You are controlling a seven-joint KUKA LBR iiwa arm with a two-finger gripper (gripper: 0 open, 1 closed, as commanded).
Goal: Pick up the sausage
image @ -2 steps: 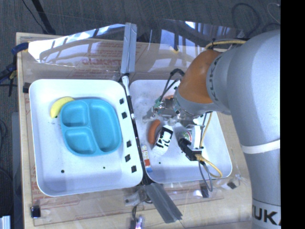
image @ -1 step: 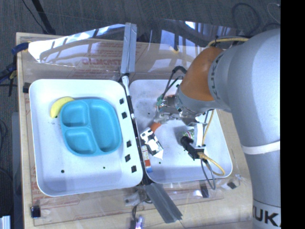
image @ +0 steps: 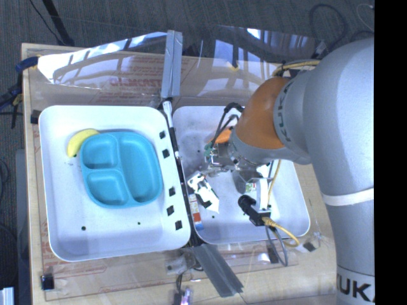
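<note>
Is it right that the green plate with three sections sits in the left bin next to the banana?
Not quite: the plate is blue, not green. The camera view shows it, with three sections, in the left bin next to the banana.

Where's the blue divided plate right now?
The blue three-compartment plastic plate lies in the left white bin, toward its upper middle, with a yellow banana tucked against its upper-left edge.

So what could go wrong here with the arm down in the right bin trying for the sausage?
The arm's wrist blocks much of the right bin, so a missed grasp could go unseen. The gripper sits low beside the divider between the bins and might bump it. Loose cables near the wrist could snag.
</note>
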